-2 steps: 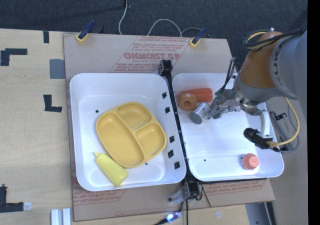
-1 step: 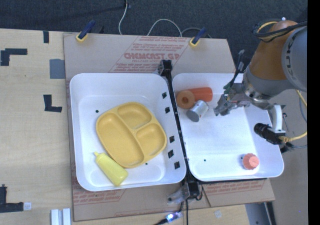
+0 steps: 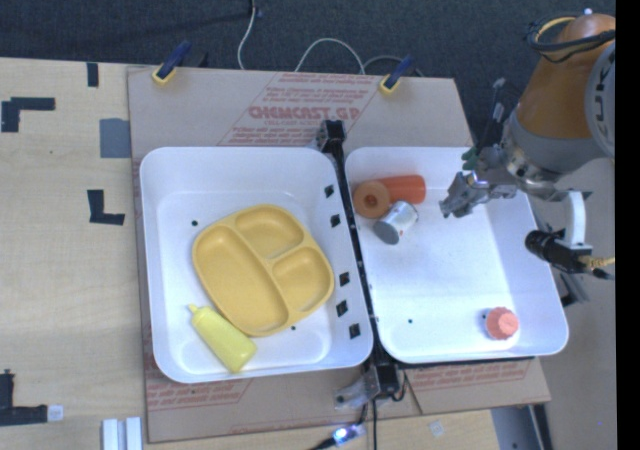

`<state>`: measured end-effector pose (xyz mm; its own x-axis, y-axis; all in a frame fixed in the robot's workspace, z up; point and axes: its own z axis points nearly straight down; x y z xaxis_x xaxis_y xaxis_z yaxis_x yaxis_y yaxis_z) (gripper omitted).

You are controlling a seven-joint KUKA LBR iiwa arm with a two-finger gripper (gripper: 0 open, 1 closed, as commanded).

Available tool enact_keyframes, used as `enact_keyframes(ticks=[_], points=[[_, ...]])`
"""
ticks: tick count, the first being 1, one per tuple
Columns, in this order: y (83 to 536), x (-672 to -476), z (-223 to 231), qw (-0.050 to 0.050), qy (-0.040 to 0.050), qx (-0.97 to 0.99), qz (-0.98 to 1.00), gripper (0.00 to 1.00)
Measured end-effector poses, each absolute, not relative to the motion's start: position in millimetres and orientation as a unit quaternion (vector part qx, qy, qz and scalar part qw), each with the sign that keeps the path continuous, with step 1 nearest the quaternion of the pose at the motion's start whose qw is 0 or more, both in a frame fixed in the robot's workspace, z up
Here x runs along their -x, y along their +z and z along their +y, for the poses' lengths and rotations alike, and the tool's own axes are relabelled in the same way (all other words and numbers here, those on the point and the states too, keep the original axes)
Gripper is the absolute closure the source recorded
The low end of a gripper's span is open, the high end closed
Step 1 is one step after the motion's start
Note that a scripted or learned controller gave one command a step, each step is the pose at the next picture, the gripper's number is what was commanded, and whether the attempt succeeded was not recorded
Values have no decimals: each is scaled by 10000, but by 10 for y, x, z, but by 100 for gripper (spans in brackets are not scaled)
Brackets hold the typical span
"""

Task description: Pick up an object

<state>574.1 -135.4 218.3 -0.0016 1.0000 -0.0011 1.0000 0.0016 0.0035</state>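
Gripper (image 3: 462, 200) hovers over the right bin's (image 3: 452, 338) far right edge — finger spread cannot be judged, nothing visibly held. Nearest candidates — orange cylinder (image 3: 388, 193) and silver cup (image 3: 397, 220) — lie touching by the bin's far left corner, probably the target cluster.

The arm (image 3: 560, 108) has a rounded grey body with a broad orange band above the wrist. Its gripper (image 3: 458, 200) is dark grey metal, small and blurred; black cabling seems to run alongside it.
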Motion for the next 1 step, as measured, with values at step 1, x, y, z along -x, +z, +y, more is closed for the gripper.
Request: enact_keyframes(ticks=[1], points=[[2207,-5542,-872,-14,-3,-7054,7088,100]])
